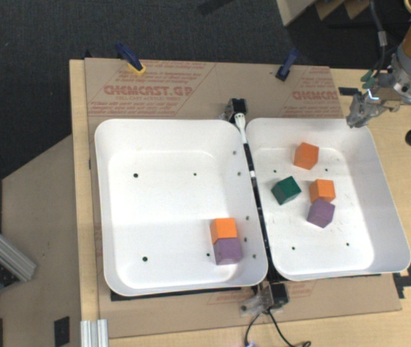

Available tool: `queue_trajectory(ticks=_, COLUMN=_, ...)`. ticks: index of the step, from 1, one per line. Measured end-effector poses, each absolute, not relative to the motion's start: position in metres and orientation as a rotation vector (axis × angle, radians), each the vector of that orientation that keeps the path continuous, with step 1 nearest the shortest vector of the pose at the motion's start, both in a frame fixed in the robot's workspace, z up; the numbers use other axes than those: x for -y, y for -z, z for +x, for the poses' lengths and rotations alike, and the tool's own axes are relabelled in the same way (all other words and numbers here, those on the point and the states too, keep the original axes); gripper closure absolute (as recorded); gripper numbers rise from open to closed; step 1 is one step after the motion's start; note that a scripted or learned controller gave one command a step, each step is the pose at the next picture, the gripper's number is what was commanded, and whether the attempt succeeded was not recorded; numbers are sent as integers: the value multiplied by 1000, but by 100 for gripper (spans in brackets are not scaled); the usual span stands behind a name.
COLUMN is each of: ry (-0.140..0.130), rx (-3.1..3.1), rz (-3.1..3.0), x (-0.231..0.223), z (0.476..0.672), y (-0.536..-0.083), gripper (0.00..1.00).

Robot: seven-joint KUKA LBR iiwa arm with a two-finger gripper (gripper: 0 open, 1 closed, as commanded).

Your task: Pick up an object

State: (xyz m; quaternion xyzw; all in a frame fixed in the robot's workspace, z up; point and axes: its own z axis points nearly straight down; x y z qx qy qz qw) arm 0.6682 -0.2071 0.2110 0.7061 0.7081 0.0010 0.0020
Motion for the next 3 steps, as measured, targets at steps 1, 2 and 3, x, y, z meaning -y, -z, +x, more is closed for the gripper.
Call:
queue_trajectory(ticks=1, ry=2, rx=-2220, rz=2223, x=225, z=652, y=-209, gripper=100)
queue_trajectory(ticks=2, ry=-2, rx=-2222, rz=2216, x=199, z=668, y=-204, gripper=100)
queue_trajectory(ticks=3, ry=3, rx=-2219, rz=2225, x=226, z=641, y=-203, gripper=100)
